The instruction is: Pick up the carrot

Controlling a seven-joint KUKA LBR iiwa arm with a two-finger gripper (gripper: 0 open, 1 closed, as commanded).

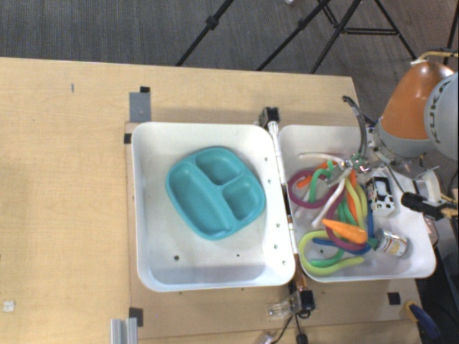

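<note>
Camera view is showing the carrot (344, 230) lying among coloured loops in the right bin (423, 264). The claw (356, 165) is hovering at its 12 o'clock; whether it is gripping anything I cannot tell.

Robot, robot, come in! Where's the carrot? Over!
Tool over the right bin's far side, grip state unclear. Carrot lying loose in the right bin, not held. Tangled coloured tubes under and around it.
</note>
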